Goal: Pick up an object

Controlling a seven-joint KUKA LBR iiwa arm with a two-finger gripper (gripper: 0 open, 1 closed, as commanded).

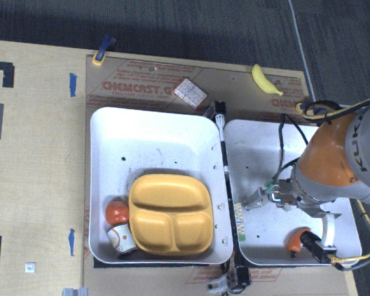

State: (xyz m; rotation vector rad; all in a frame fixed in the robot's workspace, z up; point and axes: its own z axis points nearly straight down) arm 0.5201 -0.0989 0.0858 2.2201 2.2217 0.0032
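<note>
Claw (pixel 255 199) low in the right bin (pixel 262 139), grip state I can't tell, nothing visibly held, so the pick looks undone, orange thing (pixel 297 240) lower right.

Off my bins: banana (pixel 266 80) on the cardboard sheet (pixel 145 83) at the far edge, small patterned card (pixel 190 92) near the left bin's back rim, blue clamp (pixel 103 48) on the cardboard's far-left corner, blue tape marks (pixel 72 85) on the wooden bench (pixel 23 182).
</note>
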